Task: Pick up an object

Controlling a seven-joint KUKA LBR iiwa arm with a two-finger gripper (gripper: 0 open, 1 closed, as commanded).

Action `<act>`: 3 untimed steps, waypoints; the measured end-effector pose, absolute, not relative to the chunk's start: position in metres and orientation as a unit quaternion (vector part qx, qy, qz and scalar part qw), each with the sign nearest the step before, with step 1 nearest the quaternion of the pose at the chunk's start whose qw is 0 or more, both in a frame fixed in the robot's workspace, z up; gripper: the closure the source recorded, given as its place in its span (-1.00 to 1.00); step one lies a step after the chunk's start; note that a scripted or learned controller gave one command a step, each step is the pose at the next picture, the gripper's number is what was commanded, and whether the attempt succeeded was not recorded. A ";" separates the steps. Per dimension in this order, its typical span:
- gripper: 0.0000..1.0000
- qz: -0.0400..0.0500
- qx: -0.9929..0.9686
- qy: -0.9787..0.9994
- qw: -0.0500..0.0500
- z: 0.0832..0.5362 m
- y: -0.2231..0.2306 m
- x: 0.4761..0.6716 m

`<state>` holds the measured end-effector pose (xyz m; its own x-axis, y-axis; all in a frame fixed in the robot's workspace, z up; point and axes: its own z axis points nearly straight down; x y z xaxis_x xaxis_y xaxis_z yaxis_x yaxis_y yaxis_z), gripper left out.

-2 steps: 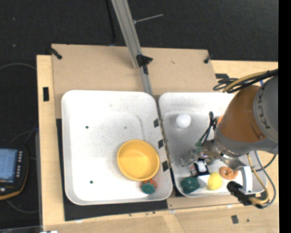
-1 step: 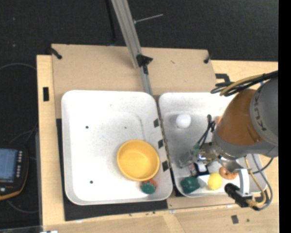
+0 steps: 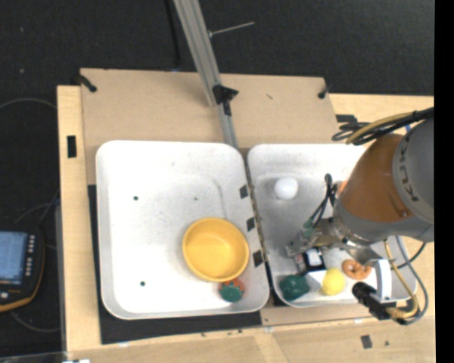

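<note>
My gripper [image 3: 309, 252] hangs low in the right bin [image 3: 266, 165], near its front half, under the grey and orange arm. Just in front of it lie a dark green object [image 3: 293, 285] and a small yellow ball [image 3: 333, 282]. An orange piece [image 3: 354, 269] lies to the gripper's right. A white ball [image 3: 286, 188] rests farther back in the same bin. The arm hides much of the right bin's right side.
The left bin [image 3: 136, 180] holds a yellow bowl [image 3: 216, 249] near its front right, with a small green and red object [image 3: 232, 290] at the front corner. A metal pole [image 3: 200, 44] slants up from between the bins. Cables [image 3: 397, 297] trail at the right bin's front right.
</note>
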<state>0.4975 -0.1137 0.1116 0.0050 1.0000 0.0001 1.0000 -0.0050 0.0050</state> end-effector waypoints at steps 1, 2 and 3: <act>1.00 0.002 0.709 0.705 0.003 0.165 -0.123 0.493; 1.00 0.002 0.706 0.708 0.003 0.206 -0.124 0.495; 1.00 0.001 0.705 0.710 0.001 0.218 -0.085 0.515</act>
<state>0.5150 -0.0845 0.2176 -0.0071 1.0000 0.0009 1.0000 0.0071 0.0029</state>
